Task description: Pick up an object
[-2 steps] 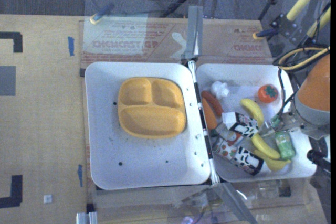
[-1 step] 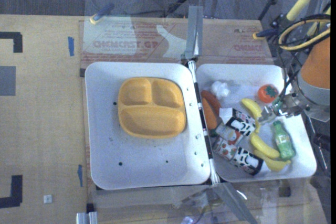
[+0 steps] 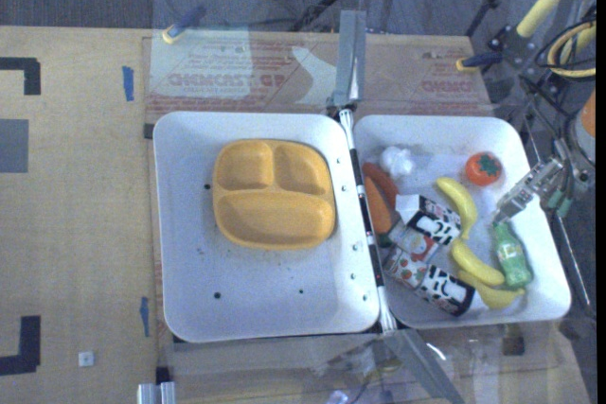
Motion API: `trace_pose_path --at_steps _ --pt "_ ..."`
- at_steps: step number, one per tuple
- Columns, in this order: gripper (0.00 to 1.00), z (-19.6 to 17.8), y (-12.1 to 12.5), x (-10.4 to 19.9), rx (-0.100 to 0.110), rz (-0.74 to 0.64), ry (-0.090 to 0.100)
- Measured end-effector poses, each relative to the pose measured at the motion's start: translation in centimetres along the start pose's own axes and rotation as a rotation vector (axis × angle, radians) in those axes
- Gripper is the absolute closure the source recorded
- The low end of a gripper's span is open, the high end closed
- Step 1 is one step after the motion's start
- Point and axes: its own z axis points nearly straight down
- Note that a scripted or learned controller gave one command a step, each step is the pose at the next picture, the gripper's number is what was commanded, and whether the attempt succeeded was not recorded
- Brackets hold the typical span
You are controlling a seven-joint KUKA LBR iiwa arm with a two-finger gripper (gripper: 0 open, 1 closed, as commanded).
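Left bin (image 3: 180,298), centre-left of frame: held one yellow divided plate (image 3: 274,193), three compartments, lying flat toward the bin's upper middle.

Right bin (image 3: 530,142), centre-right of frame: held a jumble of objects. An orange tomato-like item (image 3: 483,168) lay near the upper right corner. A white crumpled item (image 3: 398,162) lay at upper left, with an orange-red item (image 3: 381,200) just below it against the divider. One small banana (image 3: 457,201) lay in the middle; a larger banana (image 3: 483,274) lay toward the lower right. A green bottle (image 3: 511,259) lay beside the larger banana, touching it. Printed cartons (image 3: 428,251), black, white and red, were piled at lower centre.

Gripper (image 3: 517,202): entered from the right edge, poised above the right bin's right side, just above the green bottle. Nothing showed between the fingers; whether they were open could not be told.
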Motion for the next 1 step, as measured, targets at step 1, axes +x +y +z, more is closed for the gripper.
trace_pose_path --at_steps 1 --pt "0.00 0.00 -0.01 0.00 0.000 0.000 0.000"
